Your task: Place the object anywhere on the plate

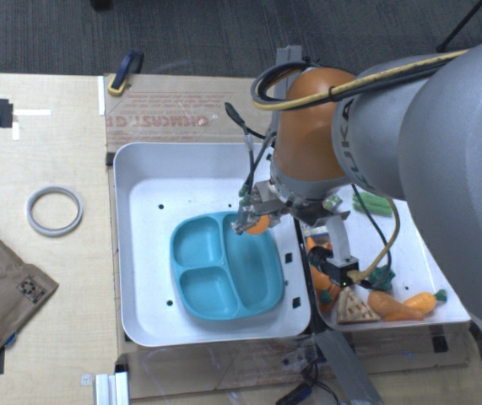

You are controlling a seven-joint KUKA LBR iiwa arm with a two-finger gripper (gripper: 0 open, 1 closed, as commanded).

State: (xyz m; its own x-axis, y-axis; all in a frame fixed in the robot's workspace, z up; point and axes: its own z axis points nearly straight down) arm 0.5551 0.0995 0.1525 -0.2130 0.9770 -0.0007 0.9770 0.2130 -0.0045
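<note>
A KUKA arm reaches in from the right, its claw [251,218] poised over the far right edge of the blue plate [224,268], which sits in the left bin [139,226] on the table [38,150]. A small orange object [259,224] shows pinched at the fingertips, so the claw appears clenched on it, just above the plate's large right compartment. The piece looks like a light, hard plastic toy: stiff, smooth and likely slippery, apt to squirt out of a shallow pinch, though not fragile. A hold across its middle, on its narrower sides, would seem the safest. Being so light, it may bounce or roll once let go, so a low release over the compartment's floor looks wise. More toy food, a carrot [405,304] among it, lies in the right bin [443,310].
</note>
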